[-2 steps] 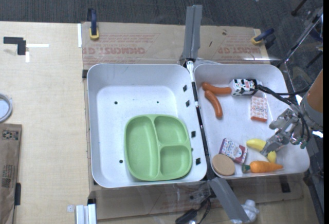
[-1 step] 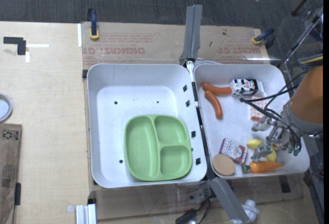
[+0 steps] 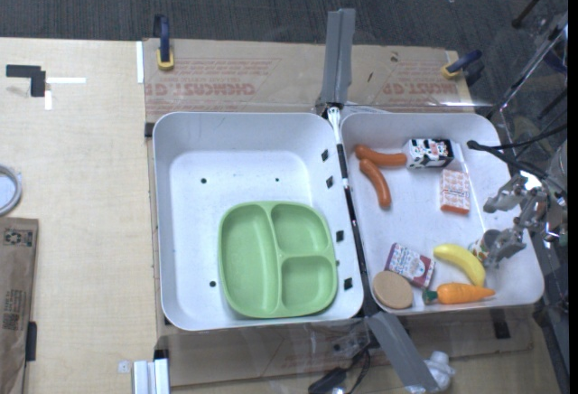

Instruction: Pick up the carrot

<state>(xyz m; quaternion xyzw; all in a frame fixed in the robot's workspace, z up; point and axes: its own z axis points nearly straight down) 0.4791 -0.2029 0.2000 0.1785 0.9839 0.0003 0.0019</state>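
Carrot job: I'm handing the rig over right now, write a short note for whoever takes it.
Gripper: at the right edge of the right bin, above its floor, with nothing between its fingers.
Carrot: lying flat in the right bin's front right corner, next to the banana and the round cookie. It sits a little in front of the gripper.
Done: nothing yet; the carrot is still on the bin floor.
Left: bring the gripper over the carrot, come down, close on it and lift. The banana is close, so crowding is likely.
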